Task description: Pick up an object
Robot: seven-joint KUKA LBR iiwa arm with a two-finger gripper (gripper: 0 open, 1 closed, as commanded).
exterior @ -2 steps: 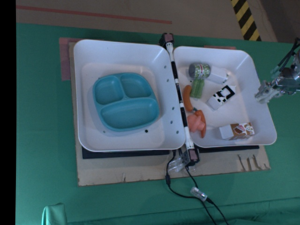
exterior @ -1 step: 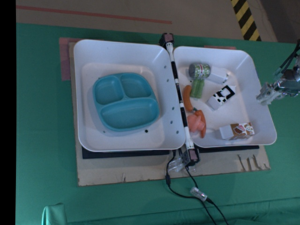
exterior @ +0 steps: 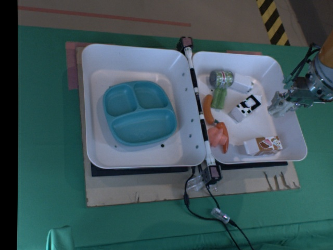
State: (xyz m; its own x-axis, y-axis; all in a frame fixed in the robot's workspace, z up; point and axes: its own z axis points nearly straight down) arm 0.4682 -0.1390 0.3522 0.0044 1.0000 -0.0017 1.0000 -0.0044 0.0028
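The right bin (exterior: 283, 77) holds several small objects: a green-labelled can (exterior: 221, 78) lying on its side, a white bottle (exterior: 242, 83), a green vegetable piece (exterior: 219, 97), a black-and-white cow-pattern carton (exterior: 246, 107), an orange hot dog (exterior: 208, 109), an orange carrot-like toy (exterior: 220, 135) and a brown-and-white carton (exterior: 263, 145). My gripper (exterior: 279, 104) hangs over the bin's right rim, to the right of the cow-pattern carton, with nothing between its fingers.
The left bin (exterior: 99, 61) bears a teal divided plate (exterior: 139, 113). A black-and-white divider bar (exterior: 195, 95) runs between the bins. Cables (exterior: 208, 202) trail off the cardboard base at the front. Green cloth covers the bench around.
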